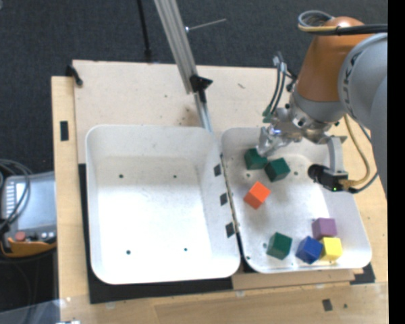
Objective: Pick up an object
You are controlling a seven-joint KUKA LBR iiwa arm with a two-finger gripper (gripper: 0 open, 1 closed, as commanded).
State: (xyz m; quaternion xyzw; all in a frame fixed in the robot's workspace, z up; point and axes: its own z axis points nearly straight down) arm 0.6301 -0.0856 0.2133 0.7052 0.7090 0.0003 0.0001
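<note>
The arm (pixel 344 66) reaches in from the upper right and the gripper (pixel 270 139) hangs low over the top of the right bin (pixel 351 208), just above two green cubes (pixel 256 158) (pixel 278 169); whether it is clenched or released, I cannot tell. An orange cube (pixel 258 194) sits mid-bin, while green (pixel 280 245), blue (pixel 310 249), yellow (pixel 332 248) and purple (pixel 324 227) cubes cluster at the bottom right.

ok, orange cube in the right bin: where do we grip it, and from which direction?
Probably straight down from above. The orange cube sits alone on the right bin floor, well apart from the green cubes, so all sides are free. It sits rotated relative to the bin walls, so turn the gripper to close on two opposite flat faces, not corners.
</note>
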